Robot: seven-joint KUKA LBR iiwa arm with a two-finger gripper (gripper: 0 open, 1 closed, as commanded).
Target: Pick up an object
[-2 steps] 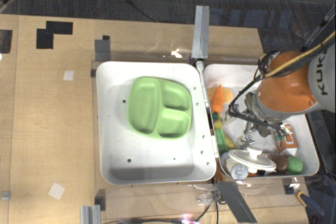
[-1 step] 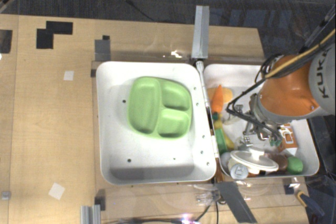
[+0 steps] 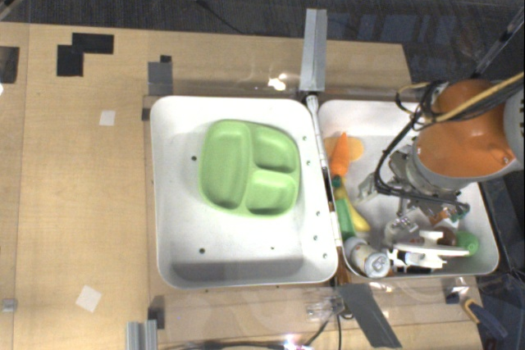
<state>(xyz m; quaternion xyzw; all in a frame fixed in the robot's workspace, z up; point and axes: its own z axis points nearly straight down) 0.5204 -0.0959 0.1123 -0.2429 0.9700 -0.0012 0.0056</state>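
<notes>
The right bin holds a jumble of small objects. An orange piece lies by its left wall. Below that lies a green and yellow object, then a round metal can in the front left corner. A white and black item lies along the front wall, with a small green piece to its right. My gripper hangs low in the middle of this bin, under the orange wrist band, just above the white item. The arm hides what lies directly beneath it.
The left bin holds a green divided plate, set toward its back. A grey metal post stands behind the wall between the bins. Cables loop off the wrist. Bare wooden bench lies to the left.
</notes>
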